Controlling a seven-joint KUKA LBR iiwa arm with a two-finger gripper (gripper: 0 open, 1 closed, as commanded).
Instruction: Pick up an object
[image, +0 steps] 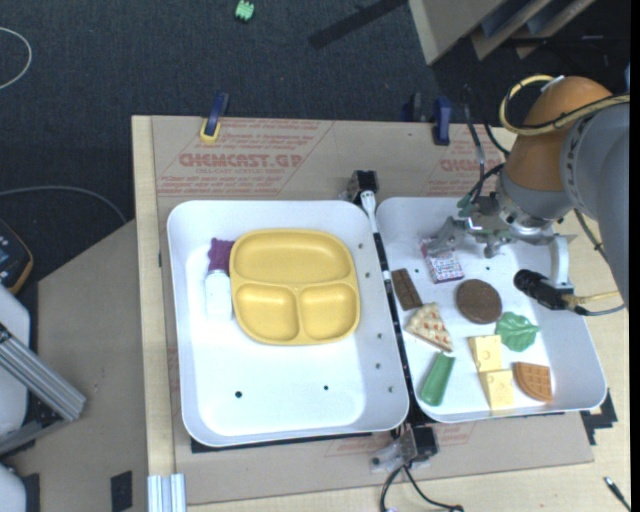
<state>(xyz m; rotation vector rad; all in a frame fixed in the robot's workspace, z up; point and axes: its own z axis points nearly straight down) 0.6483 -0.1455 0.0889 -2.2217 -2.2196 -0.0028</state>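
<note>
Your gripper (450, 240) hung over the right bin (590, 372), just above a small packet (443, 266); I couldn't tell its state.

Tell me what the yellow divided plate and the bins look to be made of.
The yellow plate looks like moulded plastic: one even colour, rounded compartments, a soft sheen. The white bins also seem plastic, smooth with rounded rims, though thin enamelled metal can't be ruled out.

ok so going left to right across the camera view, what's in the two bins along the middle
white bottle → yellow divided tray → brown bar → pizza slice → brown round cookie → green leaf
</note>
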